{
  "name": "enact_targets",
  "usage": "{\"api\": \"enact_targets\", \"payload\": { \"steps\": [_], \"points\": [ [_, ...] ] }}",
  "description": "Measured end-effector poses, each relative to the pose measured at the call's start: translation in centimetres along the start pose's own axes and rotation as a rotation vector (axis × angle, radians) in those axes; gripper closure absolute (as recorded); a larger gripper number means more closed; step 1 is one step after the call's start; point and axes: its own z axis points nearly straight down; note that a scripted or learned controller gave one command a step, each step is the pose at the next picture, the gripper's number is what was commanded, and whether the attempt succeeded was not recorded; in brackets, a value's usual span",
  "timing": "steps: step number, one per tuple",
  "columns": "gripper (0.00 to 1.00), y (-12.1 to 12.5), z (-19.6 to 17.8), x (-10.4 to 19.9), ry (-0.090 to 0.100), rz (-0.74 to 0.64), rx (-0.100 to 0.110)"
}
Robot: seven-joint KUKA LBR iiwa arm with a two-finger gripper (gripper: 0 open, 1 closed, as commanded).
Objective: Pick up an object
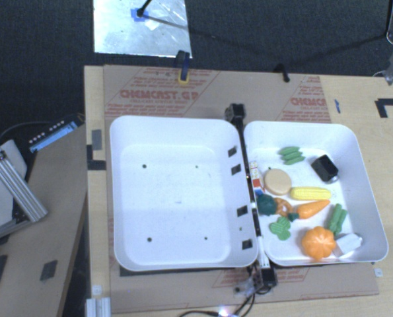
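Toys lie untouched in the right bin (361, 177): a pumpkin (318, 242), carrot (313, 209), corn (310, 193), tan disc (277, 181), black block (325, 168) and several green pieces all rest on its floor, clustered toward the near side, while the left bin (176, 190) beside it holds none of them. We judge the pick not yet begun, since nothing is lifted. Of the gripper's state we cannot tell, so reaching, closing and lifting all remain.
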Motion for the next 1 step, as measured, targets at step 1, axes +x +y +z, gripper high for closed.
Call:
{"api": "enact_targets", "payload": {
  "steps": [1],
  "points": [
    [1.00,-8.21,-0.22,0.98,0.003,-0.001,0.000]
  ]
}}
